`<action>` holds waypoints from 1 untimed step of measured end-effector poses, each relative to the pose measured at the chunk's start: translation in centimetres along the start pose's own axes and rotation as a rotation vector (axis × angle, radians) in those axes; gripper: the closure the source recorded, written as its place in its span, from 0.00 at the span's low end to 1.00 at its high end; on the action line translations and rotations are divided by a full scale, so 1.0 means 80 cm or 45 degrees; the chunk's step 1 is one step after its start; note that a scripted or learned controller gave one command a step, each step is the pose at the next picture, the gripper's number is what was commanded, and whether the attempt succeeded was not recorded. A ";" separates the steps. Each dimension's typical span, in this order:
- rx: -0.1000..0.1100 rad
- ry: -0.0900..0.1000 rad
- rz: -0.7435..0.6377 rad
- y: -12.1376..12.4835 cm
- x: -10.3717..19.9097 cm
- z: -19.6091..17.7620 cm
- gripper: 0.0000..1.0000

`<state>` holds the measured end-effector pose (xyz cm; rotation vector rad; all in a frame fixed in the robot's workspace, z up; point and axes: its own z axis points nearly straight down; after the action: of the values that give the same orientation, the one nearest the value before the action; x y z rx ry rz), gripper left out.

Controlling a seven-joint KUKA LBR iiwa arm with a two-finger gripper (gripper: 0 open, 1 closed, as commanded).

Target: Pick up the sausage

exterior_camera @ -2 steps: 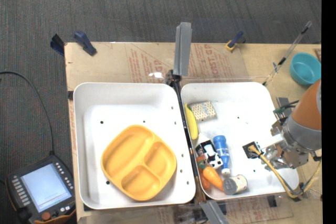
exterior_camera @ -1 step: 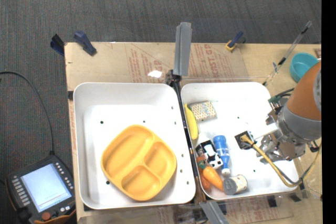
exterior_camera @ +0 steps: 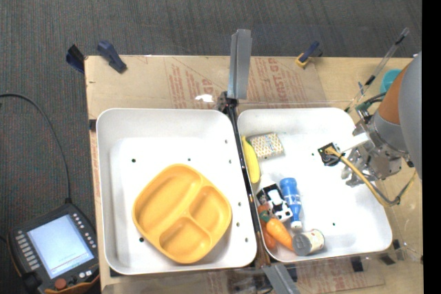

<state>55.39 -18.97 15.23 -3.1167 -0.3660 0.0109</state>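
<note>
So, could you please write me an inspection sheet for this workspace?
Surface: two white bins, left bin and right bin, on a cardboard-covered bench.
Job's things: a reddish-brown piece beside the carrot, possibly the sausage; too small to confirm.
Clutter: yellow divided plate in the left bin; blue bottle, can, patterned block in the right.
Grippers: hand over the right bin, nothing seen in it.
Cables: black cable on the floor.
Surroundings: grey carpet, teach pendant.
</note>
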 end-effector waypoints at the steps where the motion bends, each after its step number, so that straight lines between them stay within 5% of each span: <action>1: -0.001 0.002 0.029 -0.053 -0.023 -0.084 1.00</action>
<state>52.69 -15.28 21.99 -3.1214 -0.3305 0.0083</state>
